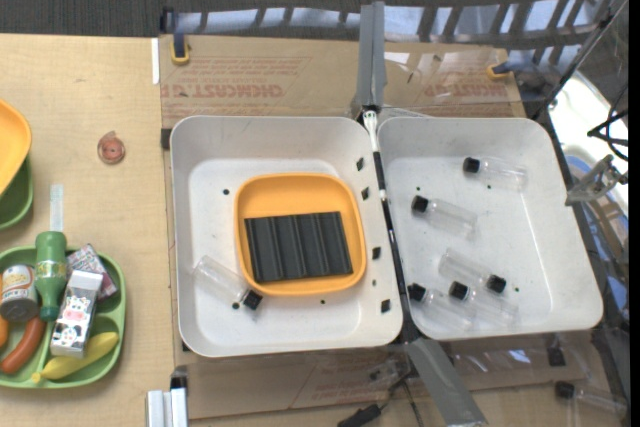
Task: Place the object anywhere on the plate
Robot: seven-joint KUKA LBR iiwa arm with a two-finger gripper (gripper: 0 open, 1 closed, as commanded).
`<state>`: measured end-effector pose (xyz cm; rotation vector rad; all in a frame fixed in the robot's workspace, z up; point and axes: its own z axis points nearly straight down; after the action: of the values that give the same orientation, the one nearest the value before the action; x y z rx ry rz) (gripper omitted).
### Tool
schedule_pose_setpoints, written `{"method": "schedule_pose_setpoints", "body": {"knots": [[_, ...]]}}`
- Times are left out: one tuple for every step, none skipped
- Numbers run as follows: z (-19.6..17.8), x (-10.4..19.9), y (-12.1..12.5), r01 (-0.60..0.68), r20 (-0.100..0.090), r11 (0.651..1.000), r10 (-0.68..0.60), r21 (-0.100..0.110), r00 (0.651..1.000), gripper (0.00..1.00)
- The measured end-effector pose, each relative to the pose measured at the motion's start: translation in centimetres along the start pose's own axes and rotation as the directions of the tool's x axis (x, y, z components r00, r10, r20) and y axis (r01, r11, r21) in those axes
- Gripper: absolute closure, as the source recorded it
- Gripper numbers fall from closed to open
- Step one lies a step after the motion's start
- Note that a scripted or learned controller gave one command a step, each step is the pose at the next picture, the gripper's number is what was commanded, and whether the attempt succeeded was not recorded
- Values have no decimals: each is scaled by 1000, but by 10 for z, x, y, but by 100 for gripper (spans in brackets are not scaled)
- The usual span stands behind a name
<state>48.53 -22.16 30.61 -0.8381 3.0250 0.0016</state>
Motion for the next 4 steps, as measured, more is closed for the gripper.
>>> {"method": "schedule_pose_setpoints", "body": {"knots": [[-16, -11, -6, 327, 1, 945, -327, 1, 945, 0], [-31, 2, 1, 444, 1, 896, -444, 1, 896, 0], [-26, 5, 3, 670, 1, 743, -670, 0, 743, 0], [-18, 5, 3, 866, 2, 500, -866, 0, 500, 0]]}}
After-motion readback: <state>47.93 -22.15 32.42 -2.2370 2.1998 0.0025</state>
